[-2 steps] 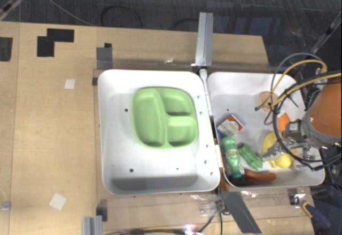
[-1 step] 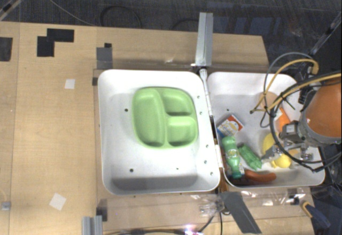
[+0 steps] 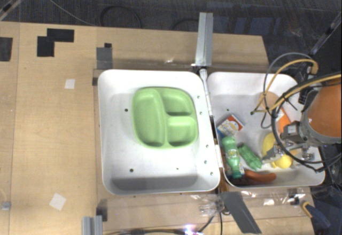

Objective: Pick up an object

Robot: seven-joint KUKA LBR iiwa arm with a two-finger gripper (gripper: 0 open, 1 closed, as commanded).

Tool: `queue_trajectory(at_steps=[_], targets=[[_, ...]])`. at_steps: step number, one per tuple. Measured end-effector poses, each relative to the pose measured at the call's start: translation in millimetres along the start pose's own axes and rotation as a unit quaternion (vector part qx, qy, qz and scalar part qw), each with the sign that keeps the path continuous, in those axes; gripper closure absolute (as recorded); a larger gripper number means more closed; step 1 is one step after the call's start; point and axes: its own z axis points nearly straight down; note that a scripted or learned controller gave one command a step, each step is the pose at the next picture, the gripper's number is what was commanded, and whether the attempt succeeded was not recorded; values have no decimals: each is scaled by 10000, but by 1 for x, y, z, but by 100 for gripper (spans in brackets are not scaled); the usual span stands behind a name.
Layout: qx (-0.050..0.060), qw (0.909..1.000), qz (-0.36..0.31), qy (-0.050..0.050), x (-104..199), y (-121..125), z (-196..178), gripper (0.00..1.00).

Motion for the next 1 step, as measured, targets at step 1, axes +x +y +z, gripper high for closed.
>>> queue_trajectory(at_steps=[1], targets=[[5, 10000, -12, 19, -56, 10, -1, 0]])
